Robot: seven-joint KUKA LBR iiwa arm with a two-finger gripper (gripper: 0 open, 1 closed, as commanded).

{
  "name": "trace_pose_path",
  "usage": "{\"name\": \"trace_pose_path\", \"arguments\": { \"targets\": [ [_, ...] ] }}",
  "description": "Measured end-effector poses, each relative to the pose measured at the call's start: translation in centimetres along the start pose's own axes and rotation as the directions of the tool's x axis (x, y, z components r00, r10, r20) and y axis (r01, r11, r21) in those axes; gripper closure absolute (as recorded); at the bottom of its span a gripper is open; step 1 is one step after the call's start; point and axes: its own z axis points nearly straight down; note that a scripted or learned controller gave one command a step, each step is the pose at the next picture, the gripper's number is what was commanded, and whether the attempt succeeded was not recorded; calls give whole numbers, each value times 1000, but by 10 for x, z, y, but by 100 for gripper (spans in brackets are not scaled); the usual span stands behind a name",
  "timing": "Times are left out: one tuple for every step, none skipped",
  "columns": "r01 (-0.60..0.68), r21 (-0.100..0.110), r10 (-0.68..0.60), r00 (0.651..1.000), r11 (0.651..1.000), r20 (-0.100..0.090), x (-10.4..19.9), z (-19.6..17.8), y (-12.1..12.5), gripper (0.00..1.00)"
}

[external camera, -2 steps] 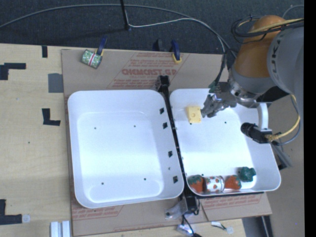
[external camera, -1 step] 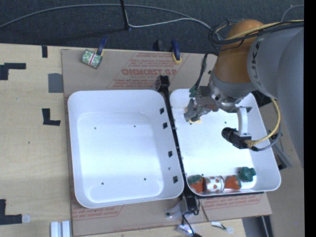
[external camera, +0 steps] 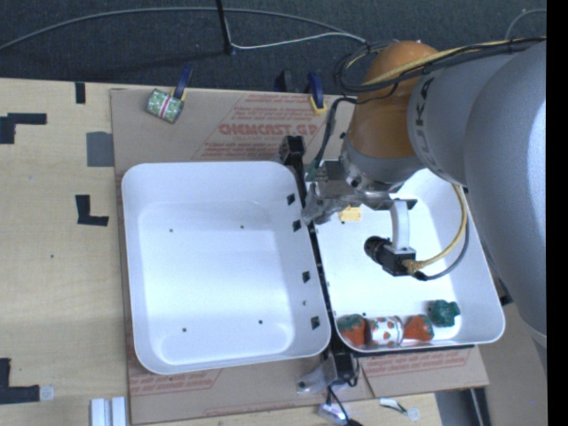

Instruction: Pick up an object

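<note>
The arm [external camera: 479, 105] filled the upper right of the frame, its grey bulk and orange band [external camera: 390, 105] hanging over the right bin [external camera: 484, 322]. Beneath it lay the surface [external camera: 53, 238], a tan board with black tape marks, carrying the two white bins side by side. The left bin [external camera: 213, 264] sat at centre left.

The jaws [external camera: 342, 204] hung at the upper left corner of the right bin, close to the wall shared with the left bin; whether they were spread or pressed together could not be told, since the wrist hid them. A small yellow bit [external camera: 351, 213] showed just beside them, but nothing made clear that it was gripped. A black fitting [external camera: 387, 254] with a yellow cable dangled below the wrist.

The things to pick lay in a row along the lower edge of the right bin, well apart from the jaws: a red piece [external camera: 354, 328], a white spotted one [external camera: 385, 330], an orange one [external camera: 418, 328] and a green one [external camera: 442, 311].

To do the step well, the arm would likely need to travel toward the lower edge, choose the green piece as the least crowded, and descend straight with the jaws wide, keeping off the bin wall. A green block [external camera: 165, 105] lay on the board at upper left.
</note>
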Motion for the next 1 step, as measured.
{"name": "trace_pose_path", "arguments": {
  "targets": [
    [-1,0,1,1000,1000,1,45,2,-4,100]
  ]
}}
